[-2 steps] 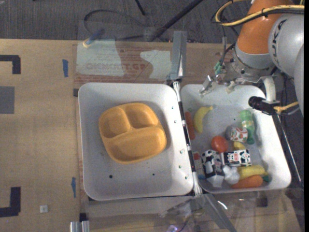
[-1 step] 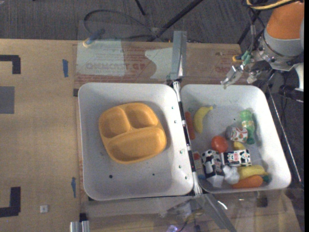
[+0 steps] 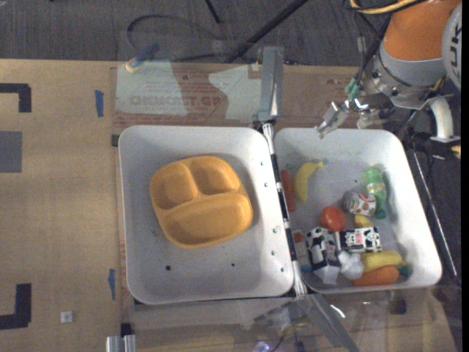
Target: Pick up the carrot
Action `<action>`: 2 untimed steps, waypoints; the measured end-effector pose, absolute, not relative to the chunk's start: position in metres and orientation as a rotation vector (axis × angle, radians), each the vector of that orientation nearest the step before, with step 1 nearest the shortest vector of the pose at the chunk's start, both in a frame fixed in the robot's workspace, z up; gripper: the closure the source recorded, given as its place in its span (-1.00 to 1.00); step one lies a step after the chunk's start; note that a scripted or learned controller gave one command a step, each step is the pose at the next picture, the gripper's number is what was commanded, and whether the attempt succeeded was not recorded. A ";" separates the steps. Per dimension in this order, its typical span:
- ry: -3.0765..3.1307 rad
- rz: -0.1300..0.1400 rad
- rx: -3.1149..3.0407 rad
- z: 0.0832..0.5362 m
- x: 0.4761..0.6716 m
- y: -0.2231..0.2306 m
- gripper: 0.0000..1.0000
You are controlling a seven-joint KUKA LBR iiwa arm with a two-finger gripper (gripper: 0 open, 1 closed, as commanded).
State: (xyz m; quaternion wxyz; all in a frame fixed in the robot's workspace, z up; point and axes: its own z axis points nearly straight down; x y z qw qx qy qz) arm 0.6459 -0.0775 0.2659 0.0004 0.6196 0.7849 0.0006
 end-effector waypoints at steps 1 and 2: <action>2.276 0.004 2.158 0.284 0.657 -0.107 -1.00; 2.380 0.001 2.051 0.185 0.667 -0.034 -1.00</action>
